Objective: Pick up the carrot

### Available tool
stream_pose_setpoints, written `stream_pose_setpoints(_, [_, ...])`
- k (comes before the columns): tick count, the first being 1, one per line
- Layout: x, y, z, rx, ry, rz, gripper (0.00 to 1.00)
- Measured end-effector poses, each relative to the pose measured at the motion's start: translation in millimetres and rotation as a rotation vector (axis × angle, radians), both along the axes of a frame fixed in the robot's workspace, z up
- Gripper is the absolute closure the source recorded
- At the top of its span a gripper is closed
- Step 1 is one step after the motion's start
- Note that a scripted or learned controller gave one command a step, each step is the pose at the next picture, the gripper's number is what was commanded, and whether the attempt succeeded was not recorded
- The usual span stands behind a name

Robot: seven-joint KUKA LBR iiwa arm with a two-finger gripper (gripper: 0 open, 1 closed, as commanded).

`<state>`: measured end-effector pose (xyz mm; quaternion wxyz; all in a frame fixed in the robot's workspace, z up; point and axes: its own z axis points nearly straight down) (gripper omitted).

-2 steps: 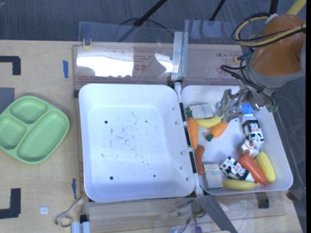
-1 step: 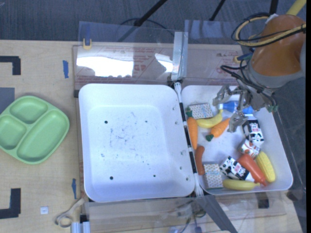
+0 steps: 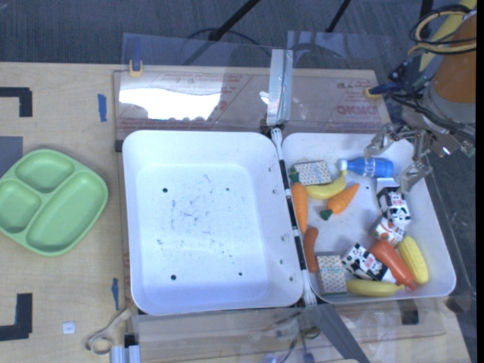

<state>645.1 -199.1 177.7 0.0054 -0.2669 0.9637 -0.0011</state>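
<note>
Several orange carrots lie in the right bin (image 3: 442, 274). A small one with a green stem end (image 3: 342, 199) rests under a banana (image 3: 327, 189). A longer carrot (image 3: 300, 206) lies along the bin's left wall, with a darker one (image 3: 311, 248) below it. A fat orange-red carrot (image 3: 391, 262) lies near the front right. My gripper (image 3: 397, 159) hangs over the bin's far right part, above and right of a blue and white bottle (image 3: 367, 166). It is open, with nothing between its fingers, and it stands apart from every carrot.
The right bin also holds a corn cob (image 3: 413, 259), a second banana (image 3: 370, 286), two cow-patterned cartons (image 3: 393, 210) (image 3: 363, 262) and two small boxes (image 3: 314, 172) (image 3: 331, 273). The left bin (image 3: 200, 218) adjoins it. A green divided plate (image 3: 49, 200) sits at the far left.
</note>
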Motion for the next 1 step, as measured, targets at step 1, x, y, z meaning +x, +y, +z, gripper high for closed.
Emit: stream_pose_setpoints(1, [-100.2, 36.5, -27.2, 0.001, 0.007, -0.034, 0.0])
